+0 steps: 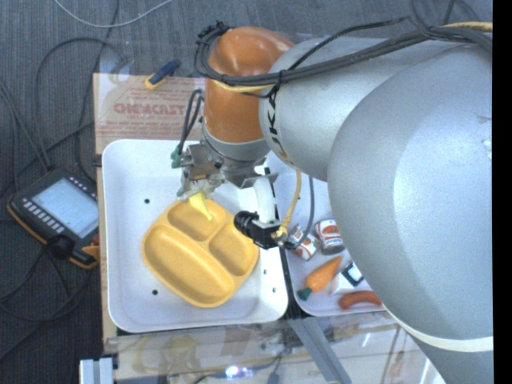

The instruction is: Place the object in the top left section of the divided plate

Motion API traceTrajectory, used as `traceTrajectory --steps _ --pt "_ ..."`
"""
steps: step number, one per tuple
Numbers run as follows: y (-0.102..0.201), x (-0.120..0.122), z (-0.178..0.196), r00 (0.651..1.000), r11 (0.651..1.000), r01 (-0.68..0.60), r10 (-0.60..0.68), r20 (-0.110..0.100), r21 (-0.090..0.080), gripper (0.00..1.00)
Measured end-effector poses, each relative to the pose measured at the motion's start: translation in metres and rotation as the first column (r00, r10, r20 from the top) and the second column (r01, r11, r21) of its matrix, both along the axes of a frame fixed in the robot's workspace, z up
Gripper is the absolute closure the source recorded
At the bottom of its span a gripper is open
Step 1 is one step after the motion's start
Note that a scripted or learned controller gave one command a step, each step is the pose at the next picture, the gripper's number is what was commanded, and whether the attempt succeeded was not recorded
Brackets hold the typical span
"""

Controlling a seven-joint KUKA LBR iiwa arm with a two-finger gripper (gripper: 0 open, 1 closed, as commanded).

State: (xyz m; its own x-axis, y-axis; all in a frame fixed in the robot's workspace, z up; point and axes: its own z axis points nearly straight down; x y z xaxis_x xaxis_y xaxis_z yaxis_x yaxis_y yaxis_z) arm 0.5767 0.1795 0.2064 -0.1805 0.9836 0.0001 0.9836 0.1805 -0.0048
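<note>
A yellow divided plate point(200, 254) lies tilted in the left white bin point(128, 174). My gripper point(198, 189) hangs over the plate's upper edge, below the orange band of the arm. A small pale yellow object point(202, 206) sticks down from between its fingers, and its lower tip reaches the rim of the plate's top left section point(186, 221). The gripper is shut on this object. The arm's grey body covers most of the right bin.
In the right bin point(316, 298) lie two small cans point(316, 240), an orange carrot point(324, 274) and a red sausage-like piece point(360, 299). A black cable fitting point(250, 227) hangs by the plate's right side. A handheld pendant point(56, 206) lies left of the bench.
</note>
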Motion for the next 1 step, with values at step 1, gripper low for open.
traceTrajectory --steps 1 --pt "-0.0342 0.0310 -0.0031 0.999 0.999 -0.040 0.040 0.003 -0.004 1.00"
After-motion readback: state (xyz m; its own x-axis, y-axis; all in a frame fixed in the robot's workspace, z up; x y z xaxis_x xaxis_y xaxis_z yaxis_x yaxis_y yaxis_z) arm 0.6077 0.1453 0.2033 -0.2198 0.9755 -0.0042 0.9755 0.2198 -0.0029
